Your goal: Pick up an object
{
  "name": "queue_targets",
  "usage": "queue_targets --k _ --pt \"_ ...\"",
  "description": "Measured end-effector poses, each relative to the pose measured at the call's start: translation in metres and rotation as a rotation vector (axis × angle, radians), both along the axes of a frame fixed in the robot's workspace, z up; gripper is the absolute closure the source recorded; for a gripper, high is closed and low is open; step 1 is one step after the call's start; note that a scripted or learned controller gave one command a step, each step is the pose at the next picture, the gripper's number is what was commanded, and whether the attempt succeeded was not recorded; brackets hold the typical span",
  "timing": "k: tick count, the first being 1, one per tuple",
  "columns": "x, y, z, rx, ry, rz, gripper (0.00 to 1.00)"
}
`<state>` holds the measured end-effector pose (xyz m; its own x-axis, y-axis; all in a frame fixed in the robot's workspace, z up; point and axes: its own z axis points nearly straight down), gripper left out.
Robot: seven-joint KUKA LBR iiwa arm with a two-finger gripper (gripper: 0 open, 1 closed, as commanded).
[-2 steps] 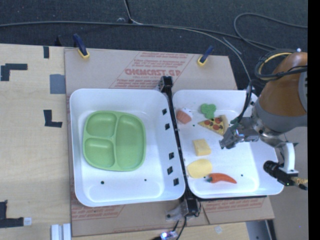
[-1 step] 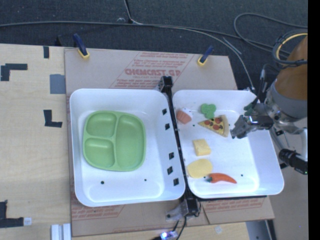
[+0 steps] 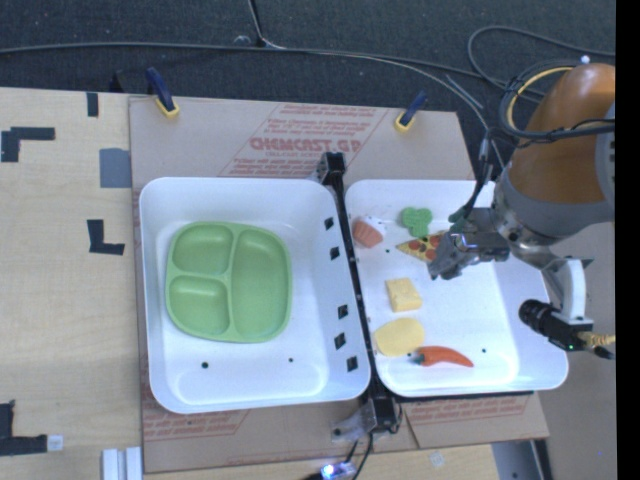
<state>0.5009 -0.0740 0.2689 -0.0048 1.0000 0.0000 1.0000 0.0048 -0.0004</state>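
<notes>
Two shallow white bins sit side by side on the tabletop. The left bin (image 3: 160,368) holds a green divided plate (image 3: 228,281) lying flat toward its left side. The right bin (image 3: 500,368) holds several small toy foods: a green leafy piece (image 3: 416,218) near the far edge, a pink-orange piece (image 3: 367,233) close to the divider between the bins, a pizza slice (image 3: 413,248) just beside the jaws, a pale yellow cube (image 3: 403,293) in the middle, a yellow rounded piece (image 3: 399,336) toward the near edge, and a red-orange chili pepper (image 3: 445,358) just right of it, along the near edge. The grey arm with its orange band (image 3: 575,118) reaches in from the right, and its jaws (image 3: 445,258) hang low over the right bin's middle, at the pizza slice's right end. Whether the jaws are spread or closed cannot be told, and nothing is visibly between them.
</notes>
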Motion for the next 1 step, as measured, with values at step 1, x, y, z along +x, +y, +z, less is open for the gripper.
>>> queue_targets --k 1 --pt "0.0042 0.0481 -0.0151 0.000 0.002 0.000 1.00"
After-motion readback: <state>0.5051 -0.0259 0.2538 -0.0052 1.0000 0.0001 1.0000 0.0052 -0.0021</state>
